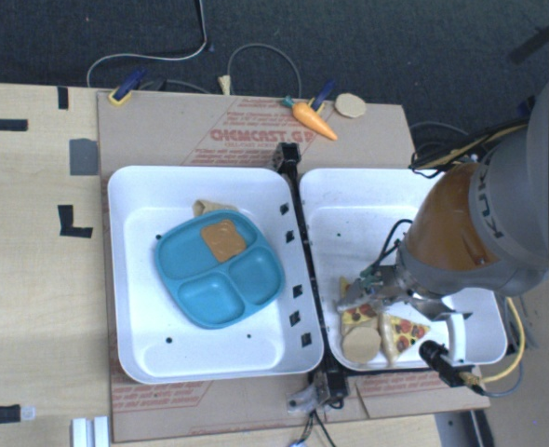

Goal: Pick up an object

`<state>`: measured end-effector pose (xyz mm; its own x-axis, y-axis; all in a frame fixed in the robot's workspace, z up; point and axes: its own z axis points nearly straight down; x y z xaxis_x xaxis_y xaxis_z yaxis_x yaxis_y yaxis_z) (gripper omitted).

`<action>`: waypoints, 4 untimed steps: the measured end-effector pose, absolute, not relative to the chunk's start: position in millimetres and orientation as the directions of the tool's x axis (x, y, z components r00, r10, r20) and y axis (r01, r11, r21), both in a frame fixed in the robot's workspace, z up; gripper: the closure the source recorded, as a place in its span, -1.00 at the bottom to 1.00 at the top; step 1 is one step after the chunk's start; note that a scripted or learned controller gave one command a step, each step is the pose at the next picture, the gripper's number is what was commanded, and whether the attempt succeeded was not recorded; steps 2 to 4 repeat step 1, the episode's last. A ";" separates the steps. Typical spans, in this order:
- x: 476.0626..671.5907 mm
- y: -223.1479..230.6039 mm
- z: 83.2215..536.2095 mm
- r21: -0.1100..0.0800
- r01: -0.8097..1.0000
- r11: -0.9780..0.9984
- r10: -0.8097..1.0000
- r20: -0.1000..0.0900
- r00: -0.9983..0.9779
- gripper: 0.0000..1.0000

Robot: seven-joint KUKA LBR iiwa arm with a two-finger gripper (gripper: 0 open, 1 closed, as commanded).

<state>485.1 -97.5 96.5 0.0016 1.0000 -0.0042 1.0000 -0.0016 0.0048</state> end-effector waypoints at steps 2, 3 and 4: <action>534.5 -33.1 189.5 0.009 1.000 0.010 1.000 0.001 -0.010 1.00; 534.5 -33.1 189.5 0.009 1.000 0.010 1.000 0.001 -0.010 1.00; 534.5 -33.1 189.5 0.009 1.000 0.010 1.000 0.001 -0.010 1.00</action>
